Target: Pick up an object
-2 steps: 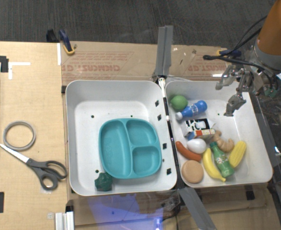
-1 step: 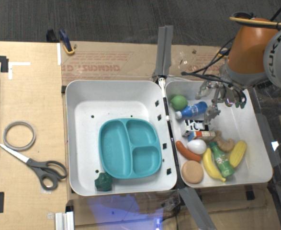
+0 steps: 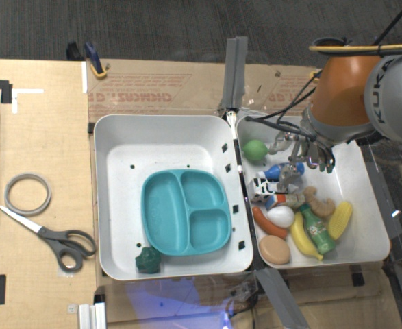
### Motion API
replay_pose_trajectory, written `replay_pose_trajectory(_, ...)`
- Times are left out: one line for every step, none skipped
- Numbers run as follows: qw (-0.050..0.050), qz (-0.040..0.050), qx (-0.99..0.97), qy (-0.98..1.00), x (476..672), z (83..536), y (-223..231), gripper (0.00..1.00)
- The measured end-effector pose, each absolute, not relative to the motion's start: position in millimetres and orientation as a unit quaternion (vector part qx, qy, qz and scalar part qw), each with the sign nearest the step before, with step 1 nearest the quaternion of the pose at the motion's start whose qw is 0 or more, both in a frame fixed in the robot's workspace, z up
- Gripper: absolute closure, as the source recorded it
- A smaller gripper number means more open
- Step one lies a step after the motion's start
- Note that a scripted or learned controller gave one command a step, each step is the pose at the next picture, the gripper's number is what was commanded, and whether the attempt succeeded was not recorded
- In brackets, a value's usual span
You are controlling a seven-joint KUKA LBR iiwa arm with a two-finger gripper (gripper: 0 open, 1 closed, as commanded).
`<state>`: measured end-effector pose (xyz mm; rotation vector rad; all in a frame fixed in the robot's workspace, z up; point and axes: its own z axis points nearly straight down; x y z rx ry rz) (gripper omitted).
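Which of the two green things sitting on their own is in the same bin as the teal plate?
The dark green lump at the teal plate's lower left corner; the light green ball is in the right bin.

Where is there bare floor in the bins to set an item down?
Left bin: bare white floor behind the teal tray and along its left side; the green toy takes the near corner. Right bin: a bare strip right of the corn; the near-left heap around the egg and banana is crowded.
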<state>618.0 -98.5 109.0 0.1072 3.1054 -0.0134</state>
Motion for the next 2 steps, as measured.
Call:
replay_pose_trajectory(0.019,-0.001,0.057,0.998,592.1,108.5,-109.1,0.0)
replay_pose_trajectory(0.014,-0.0061,0.02,1.0,536.2,108.0,-221.2,0.0)
